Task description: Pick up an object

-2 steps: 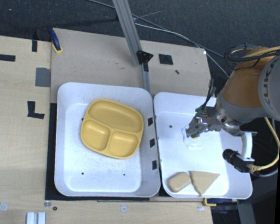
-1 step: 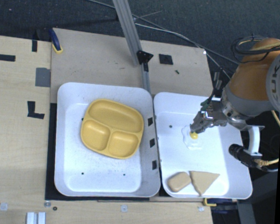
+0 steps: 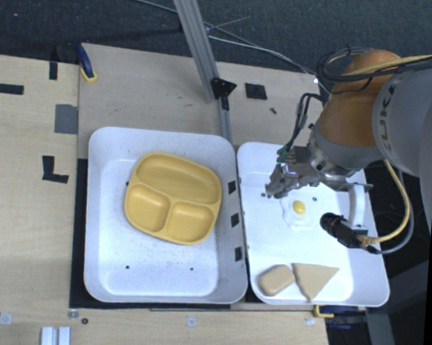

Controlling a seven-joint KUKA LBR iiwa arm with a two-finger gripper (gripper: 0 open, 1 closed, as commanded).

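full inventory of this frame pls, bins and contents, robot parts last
white bins: 2, white, side by side on the bench
divided plate: 1, yellow, three compartments, in the left bin, upper middle
fried egg toy: 1, white with yellow yolk, right bin centre, just below the gripper
bread roll: 1, tan, rounded, right bin near edge
wedge piece: 1, tan, triangular, right bin near edge, right beside the bread roll
metal pole: 1, grey, slanting from the top edge down to between the bins
bench: 1, light wood, black tape marks
arm: 1, grey with orange band, enters from the right
gripper: 1, dark, over the right bin's upper part
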